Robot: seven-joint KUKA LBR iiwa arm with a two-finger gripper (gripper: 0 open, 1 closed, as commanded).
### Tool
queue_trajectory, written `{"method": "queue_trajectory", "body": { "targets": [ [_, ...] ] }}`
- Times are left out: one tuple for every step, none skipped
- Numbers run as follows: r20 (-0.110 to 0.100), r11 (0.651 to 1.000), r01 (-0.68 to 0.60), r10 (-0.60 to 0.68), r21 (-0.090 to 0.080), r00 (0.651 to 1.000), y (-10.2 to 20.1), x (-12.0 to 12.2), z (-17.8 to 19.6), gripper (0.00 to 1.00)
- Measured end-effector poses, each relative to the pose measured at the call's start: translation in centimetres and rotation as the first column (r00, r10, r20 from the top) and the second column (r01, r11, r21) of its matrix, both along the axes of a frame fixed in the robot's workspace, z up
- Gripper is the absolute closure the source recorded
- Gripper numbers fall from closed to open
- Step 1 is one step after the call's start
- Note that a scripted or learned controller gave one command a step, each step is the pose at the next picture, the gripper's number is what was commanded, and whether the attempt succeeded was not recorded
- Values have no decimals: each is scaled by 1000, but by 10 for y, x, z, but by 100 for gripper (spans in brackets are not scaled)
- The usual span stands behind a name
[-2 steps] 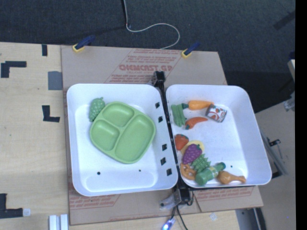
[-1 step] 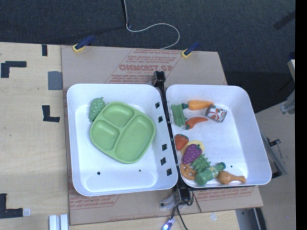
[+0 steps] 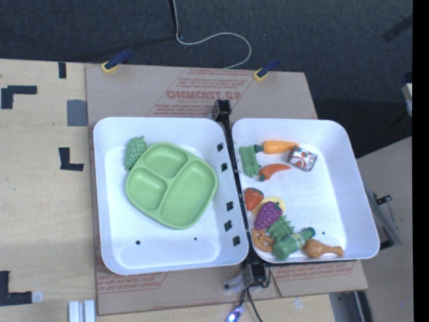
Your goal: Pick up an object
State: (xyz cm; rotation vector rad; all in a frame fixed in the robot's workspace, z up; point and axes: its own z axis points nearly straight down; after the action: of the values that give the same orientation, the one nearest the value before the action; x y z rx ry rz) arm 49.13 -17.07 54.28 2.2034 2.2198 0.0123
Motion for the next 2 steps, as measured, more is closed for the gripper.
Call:
{"method": "queue_trajectory", "body": {
  "targets": [
    [-18, 1000, 11, -11, 3, 1000, -56, -8, -32, 100],
    [-19, 1000, 7, -7, 4, 1000, -53, -7, -63, 100]
  ]
}}
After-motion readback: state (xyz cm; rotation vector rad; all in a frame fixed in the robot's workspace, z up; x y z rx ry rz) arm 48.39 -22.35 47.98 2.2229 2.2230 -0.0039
